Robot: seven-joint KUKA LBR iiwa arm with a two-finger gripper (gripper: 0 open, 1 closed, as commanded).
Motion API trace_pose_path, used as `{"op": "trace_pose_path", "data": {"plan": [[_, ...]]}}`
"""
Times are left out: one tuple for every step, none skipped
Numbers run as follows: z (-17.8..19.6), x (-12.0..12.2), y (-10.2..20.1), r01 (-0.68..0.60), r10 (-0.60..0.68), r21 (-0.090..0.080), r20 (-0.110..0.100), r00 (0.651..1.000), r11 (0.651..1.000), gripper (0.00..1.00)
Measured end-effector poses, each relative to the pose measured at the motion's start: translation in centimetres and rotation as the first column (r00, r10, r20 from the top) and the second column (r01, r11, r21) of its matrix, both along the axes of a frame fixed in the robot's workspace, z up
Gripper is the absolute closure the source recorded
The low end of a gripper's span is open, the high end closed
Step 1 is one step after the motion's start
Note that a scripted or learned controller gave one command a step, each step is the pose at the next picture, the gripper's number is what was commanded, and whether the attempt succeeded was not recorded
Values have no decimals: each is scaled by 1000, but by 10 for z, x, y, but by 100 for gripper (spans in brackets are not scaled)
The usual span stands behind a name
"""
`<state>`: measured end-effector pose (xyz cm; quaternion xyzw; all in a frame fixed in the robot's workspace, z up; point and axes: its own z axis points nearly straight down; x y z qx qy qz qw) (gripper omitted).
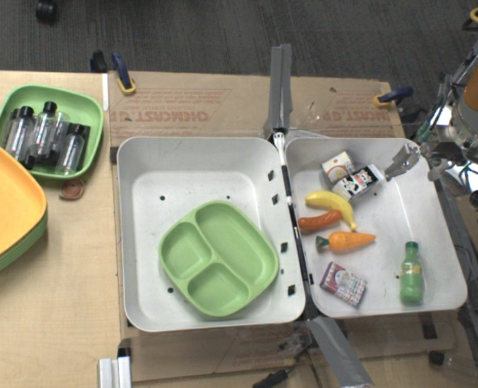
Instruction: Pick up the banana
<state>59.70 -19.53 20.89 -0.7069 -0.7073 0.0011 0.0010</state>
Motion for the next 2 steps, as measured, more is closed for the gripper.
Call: {"op": "trace_pose_path", "data": {"plan": [[-107, -13, 54, 20, -19, -5, 24, 1000, 1000, 0], [-98, -13, 53, 23, -23, -5, 24, 999, 1000, 100]]}}
